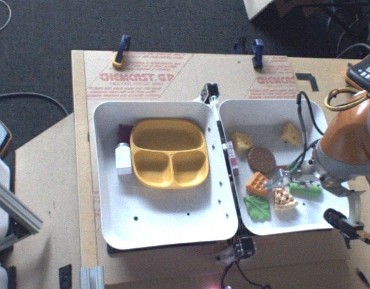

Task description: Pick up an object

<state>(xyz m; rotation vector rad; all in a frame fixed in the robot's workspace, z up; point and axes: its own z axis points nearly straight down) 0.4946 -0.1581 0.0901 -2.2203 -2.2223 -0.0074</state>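
Camera view has the arm reaching into the right bin (305,226) with its gripper (282,181) low among the toy food, so this looks like the reach-and-close-in stage of the pick, nothing lifted yet as far as anyone can judge. Honestly can't tell how the tool is set, the tip is a small blur of metal and cable. Right under and just ahead of the tip sits an orange waffle piece (256,183), touching or nearly touching it, and that seems the likeliest target. Just below the tip is a little pizza slice (284,198), with a green leafy thing (257,208) beside that, and a green bean-like piece (305,189) tucked back toward the wrist. A brown cookie (261,159) lies just beyond the tip, two cheese chunks (242,142) farther off. Over in the left bin (106,161), well away, there's a yellow divided plate (169,153). Next move probably needs a clean close on one item only, since everything's crowded together.
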